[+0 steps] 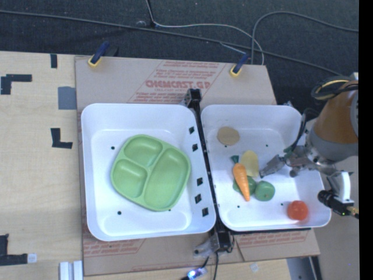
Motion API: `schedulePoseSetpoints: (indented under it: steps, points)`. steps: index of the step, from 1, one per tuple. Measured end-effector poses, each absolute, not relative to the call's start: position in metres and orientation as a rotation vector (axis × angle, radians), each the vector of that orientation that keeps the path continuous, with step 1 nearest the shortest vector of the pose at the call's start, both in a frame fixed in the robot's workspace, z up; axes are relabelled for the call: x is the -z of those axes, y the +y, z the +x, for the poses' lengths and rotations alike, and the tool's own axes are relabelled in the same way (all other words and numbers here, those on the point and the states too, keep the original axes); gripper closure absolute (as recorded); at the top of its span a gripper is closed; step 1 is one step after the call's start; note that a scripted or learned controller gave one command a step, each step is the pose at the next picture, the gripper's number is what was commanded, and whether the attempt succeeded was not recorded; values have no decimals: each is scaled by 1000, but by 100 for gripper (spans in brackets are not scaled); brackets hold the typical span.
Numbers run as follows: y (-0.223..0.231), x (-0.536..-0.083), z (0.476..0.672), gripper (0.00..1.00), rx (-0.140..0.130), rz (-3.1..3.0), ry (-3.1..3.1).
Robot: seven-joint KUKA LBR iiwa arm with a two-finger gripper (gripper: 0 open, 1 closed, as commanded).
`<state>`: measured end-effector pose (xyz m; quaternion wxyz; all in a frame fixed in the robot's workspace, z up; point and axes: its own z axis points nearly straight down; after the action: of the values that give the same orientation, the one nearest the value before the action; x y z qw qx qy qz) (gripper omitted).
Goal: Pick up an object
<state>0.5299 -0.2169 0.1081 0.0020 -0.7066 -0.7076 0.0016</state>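
We see the claw point(273, 168) low in the right bin point(262, 116), seemingly near the yellow piece point(251, 161); carrot point(241, 181) just beside; we cannot tell its grip state.

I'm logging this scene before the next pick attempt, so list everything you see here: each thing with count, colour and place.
Shallow plastic bins: 2, white, side by side on the bench; left bin, right bin.
Divided plastic plate: 1, light green, three compartments, in the left bin.
Flat round disc: 1, tan, upper left of the right bin.
Toy carrot: 1, orange, middle of the right bin, lying across the green pieces.
Pale yellow toy piece: 1, just above and right of the carrot.
Round green toy: 1, right of the carrot.
Small red-orange ball: 1, lower right corner of the right bin.
Cardboard sheet: 1, brown, under the bins.
Clamps: 2, yellow and blue, at the cardboard's top edge.
Gripper: 1, grey, over the right bin beside the yellow piece.
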Motion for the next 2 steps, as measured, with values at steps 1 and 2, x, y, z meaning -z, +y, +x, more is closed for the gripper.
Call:
schedulePoseSetpoints:
  steps: [1, 2]
  points:
    - [-217, -120, 531, 100, -3, -2217, -2223]
    - [-215, -164, 527, 100, 1, -2222, -2224]
